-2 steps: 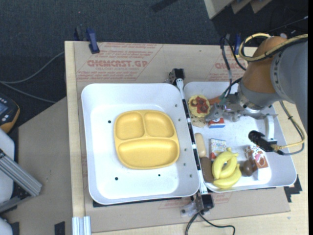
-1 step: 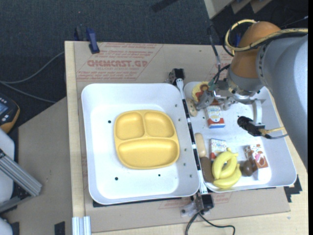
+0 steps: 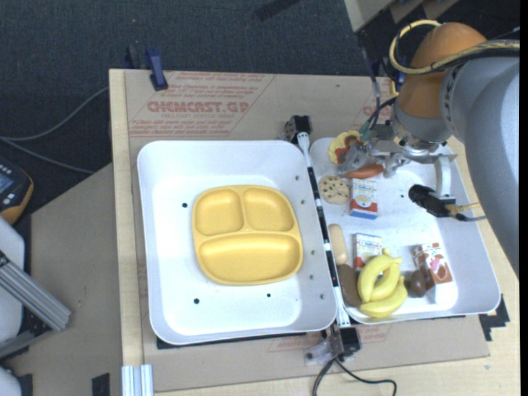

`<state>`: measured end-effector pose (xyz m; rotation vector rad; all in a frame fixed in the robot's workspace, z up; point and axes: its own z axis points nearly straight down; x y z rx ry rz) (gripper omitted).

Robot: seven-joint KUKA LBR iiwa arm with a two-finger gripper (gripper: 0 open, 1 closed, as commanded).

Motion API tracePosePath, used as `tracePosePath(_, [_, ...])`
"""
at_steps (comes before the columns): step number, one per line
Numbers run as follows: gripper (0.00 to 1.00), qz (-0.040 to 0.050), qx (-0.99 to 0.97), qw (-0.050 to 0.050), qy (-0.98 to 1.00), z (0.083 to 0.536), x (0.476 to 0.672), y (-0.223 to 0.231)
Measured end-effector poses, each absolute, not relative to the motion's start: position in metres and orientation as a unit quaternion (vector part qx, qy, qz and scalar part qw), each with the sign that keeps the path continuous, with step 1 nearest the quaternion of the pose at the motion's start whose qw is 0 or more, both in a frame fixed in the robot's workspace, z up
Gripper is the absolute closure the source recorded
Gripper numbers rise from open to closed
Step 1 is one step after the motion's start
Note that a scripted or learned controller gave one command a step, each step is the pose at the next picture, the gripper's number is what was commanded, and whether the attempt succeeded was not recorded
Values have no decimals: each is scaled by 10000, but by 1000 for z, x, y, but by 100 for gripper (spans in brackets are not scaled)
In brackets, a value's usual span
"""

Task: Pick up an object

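- Tool (image 3: pixel 369 153) sits low at the far end of the right bin (image 3: pixel 398 219), directly over a red-orange piece (image 3: pixel 361 172). Cannot tell whether the tool is open or closed, or whether it has contact.
- Progress, as I judge it: the tool has reached a candidate, but nothing is seen lifted. Grasp and raise remain.
- The red-orange piece lies on the bin floor, with a yellow piece (image 3: pixel 339 148) just beside it toward the left bin.
- Count for the right bin, working outward:
  - one cookie (image 3: pixel 334 190)
  - two small cartons (image 3: pixel 364 198)
  - one banana bunch (image 3: pixel 381 284)
  - one wrapped packet (image 3: pixel 434 262)
  - a few brown items, too unclear to name
- Left bin (image 3: pixel 165 180): one yellow divided plate (image 3: pixel 246 234) with three compartments, nothing in it.
- Two bins in all, side by side on the bench (image 3: pixel 206 97).
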<state>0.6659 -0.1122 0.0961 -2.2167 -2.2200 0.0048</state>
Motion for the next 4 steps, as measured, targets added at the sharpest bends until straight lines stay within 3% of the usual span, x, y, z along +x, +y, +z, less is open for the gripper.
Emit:
tracePosePath(1, [0,-18,-7081,-13,-7061,87,622,-114])
tracePosePath(2, [100,-23,-7069,-33,-7073,98,624,-114])
tracePosePath(3, [100,-59,-7034,-39,-7108,192,657,-28])
tracePosePath(4, [100,6,-7052,29,-7090,194,599,22])
